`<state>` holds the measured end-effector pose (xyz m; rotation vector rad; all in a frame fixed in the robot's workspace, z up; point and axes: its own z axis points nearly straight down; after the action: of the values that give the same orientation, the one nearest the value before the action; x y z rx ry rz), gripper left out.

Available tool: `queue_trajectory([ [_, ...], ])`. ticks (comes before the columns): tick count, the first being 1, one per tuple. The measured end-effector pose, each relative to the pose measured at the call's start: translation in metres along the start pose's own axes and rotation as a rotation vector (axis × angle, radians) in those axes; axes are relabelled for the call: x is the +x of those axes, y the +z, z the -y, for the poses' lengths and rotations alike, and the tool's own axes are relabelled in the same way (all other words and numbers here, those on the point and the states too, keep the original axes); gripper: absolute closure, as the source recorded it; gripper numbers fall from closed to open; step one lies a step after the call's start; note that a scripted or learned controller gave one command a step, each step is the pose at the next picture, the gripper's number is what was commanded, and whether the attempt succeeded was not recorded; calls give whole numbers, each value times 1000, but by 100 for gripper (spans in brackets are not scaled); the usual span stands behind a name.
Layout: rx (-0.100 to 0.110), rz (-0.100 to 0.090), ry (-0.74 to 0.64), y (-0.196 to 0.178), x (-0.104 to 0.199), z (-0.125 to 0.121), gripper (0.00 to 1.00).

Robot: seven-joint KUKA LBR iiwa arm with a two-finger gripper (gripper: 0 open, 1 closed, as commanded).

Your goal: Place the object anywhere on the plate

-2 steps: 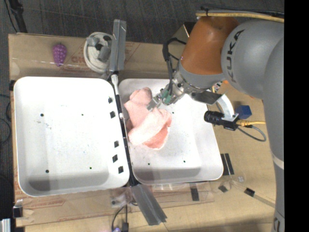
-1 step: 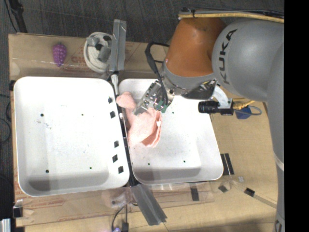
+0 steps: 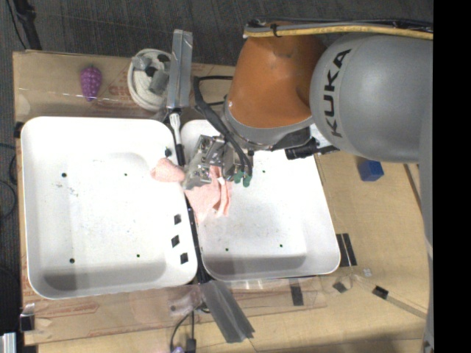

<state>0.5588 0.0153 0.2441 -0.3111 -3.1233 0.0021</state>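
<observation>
A soft pink object [image 3: 212,197] lies across the wall between the two white bins. One lobe [image 3: 168,172] sits in the left bin [image 3: 88,197]; the larger part hangs in the right bin [image 3: 272,226]. My gripper [image 3: 196,176] points down and left over that dividing wall, shut on the middle of the pink object, which spreads out to both sides of the fingertips. The grey and orange arm covers the back of the right bin.
A purple grape-like item [image 3: 90,81] and a white round holder [image 3: 149,79] stand on the bench behind the left bin. A grey bar [image 3: 179,72] rises near the divider's far end. A blue block [image 3: 372,170] lies right of the bins.
</observation>
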Motion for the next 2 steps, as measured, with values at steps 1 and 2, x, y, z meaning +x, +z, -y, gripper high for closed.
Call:
queue_trajectory([
  [1, 1, -2, -201, -2, 21, -52, 100],
  [2, 0, 2, -203, 9, 45, -97, 100],
])
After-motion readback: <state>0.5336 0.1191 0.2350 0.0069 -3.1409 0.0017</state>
